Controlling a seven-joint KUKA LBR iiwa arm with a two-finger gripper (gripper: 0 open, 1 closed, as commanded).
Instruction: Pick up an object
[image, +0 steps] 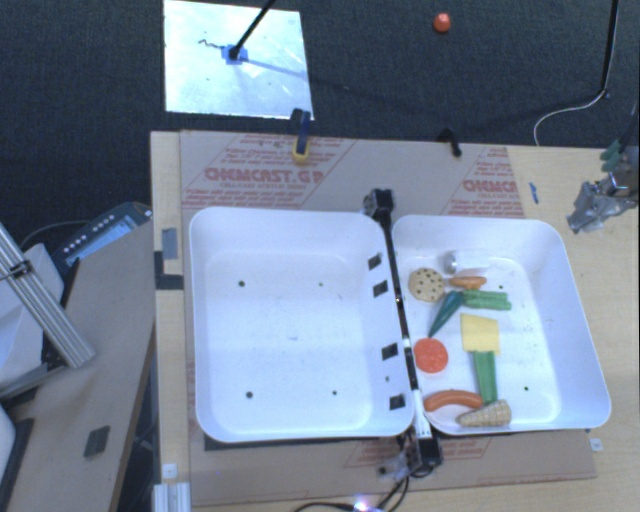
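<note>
On the pale counter, the right bin carries every candidate: cookie, yellow block, red disc, sausage. None is lifted. The gripper hangs by the counter's right edge; its state I cannot tell. Everything remains.

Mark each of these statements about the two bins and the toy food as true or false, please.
1. All the toy food lies in the right bin. True.
2. The cookie touches the yellow block. False: they lie apart, with a green piece between them.
3. The red disc lies near the divider between the bins. True.
4. The gripper is down among the food. False: it is at the right edge, outside the bin.
5. The sausage lies at the far end of the bin. False: it lies at the near end.
</note>
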